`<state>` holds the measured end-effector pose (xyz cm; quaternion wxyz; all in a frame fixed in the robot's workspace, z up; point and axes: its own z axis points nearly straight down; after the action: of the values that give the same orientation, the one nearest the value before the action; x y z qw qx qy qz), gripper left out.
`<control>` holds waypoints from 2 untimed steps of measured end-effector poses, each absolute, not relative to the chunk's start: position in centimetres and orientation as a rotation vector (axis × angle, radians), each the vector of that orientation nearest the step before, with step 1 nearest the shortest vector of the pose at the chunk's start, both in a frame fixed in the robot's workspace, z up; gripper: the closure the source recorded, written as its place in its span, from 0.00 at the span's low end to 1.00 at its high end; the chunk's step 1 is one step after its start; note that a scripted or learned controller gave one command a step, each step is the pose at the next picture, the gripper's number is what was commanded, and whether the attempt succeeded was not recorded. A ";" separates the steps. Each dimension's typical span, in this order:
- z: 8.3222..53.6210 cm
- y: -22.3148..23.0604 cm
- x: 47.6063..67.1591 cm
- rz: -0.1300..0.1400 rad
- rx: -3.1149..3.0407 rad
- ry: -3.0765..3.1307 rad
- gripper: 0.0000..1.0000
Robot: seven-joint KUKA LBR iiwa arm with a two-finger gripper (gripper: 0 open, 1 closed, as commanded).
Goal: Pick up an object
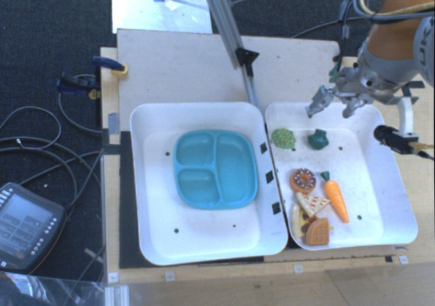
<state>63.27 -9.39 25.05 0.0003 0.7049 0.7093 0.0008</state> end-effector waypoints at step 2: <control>20.1 -10.0 64.0 -0.004 2.222 2.224 0.00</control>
<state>64.00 -10.04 20.14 -0.0008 0.7068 0.7074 -0.0012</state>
